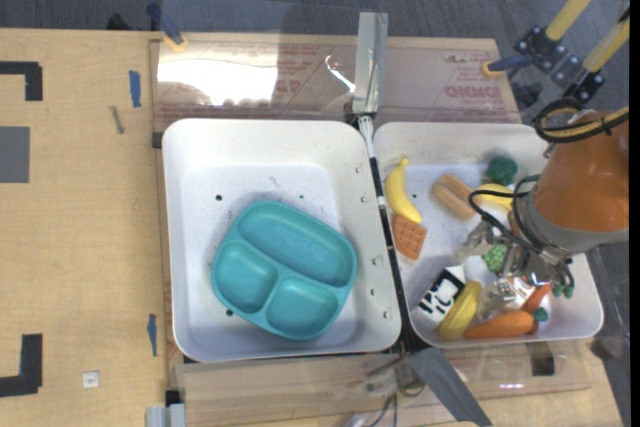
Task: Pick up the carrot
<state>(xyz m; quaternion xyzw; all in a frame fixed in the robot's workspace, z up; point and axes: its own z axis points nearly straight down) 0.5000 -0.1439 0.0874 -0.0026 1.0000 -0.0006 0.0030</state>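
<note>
The carrot lies along the near wall of the right bin, just beside a yellow lemon. Right above the carrot hangs the gripper, and whether it grips anything I cannot tell. Farther from the carrot sit a waffle, a banana and a teal divided plate.
</note>
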